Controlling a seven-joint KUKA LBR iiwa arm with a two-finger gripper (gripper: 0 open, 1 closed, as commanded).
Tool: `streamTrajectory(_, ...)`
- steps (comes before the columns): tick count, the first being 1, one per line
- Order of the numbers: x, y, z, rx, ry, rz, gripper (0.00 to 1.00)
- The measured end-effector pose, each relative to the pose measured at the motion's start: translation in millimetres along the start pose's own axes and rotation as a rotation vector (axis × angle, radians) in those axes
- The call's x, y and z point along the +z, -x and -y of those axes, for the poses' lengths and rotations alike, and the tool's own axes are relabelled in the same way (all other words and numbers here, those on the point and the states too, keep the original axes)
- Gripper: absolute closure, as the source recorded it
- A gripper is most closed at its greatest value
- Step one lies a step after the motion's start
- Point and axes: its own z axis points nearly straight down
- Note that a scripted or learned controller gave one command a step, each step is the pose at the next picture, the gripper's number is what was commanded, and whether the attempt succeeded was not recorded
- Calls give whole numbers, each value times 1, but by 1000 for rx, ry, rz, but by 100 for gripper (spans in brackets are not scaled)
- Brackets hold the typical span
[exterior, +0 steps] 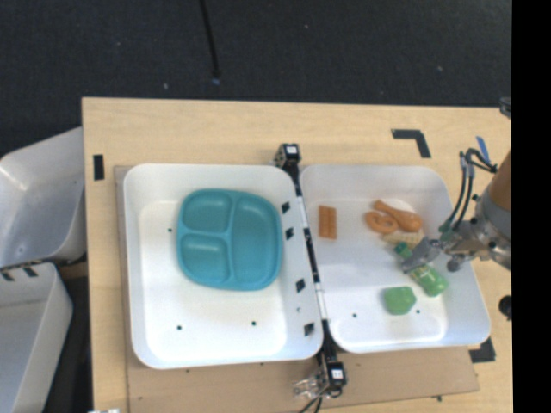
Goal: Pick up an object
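Observation:
My gripper (433,259) reaches in from the right and sits low over the right side of the right bin (362,334). A light green object (430,280) lies right under it, and whether they touch is unclear. A small dark green piece (401,249) shows at the gripper's left edge. A rounder green object (399,300) rests a little to the lower left. An orange pretzel-like shape (394,218) lies just up and left of the gripper. An orange block (327,222) stands near the bin's left wall.
The left bin (146,317) holds a teal divided plate (230,237). A ridge with black clips (306,256) separates the two bins. Cables (469,179) hang along the arm at the right. The wooden bench (215,127) surrounds the bins.

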Motion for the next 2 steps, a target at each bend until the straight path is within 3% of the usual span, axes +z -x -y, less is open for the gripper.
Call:
streamTrajectory(1, -6, 0, -3, -3, 11, 3, 0)
streamTrajectory(2, 57, -2, -6, -1, 6, 3, 0)
